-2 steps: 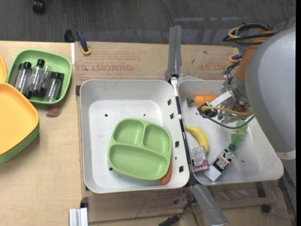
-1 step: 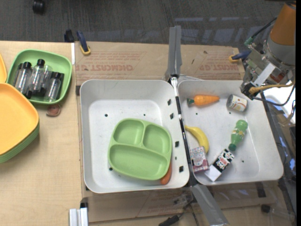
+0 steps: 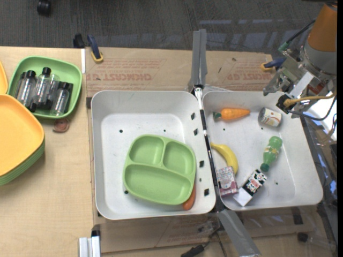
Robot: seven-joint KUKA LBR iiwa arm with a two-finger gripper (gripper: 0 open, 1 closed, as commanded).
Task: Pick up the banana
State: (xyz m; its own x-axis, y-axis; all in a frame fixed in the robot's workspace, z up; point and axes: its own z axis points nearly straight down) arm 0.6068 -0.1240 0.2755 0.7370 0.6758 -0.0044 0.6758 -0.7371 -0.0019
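Yellow banana (image 3: 226, 155); orange carrot (image 3: 234, 113); green bottle (image 3: 271, 152); lime divided plate (image 3: 160, 169); black-white patterned carton (image 3: 254, 182); white bins (image 3: 107, 197).

Orange item (image 3: 188, 203) mostly under green plate (image 3: 159, 169)

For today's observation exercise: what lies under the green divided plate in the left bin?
An orange object pokes out from beneath the green divided plate at its lower right edge, on the left bin floor. The plate covers the rest, so what it is cannot be told.
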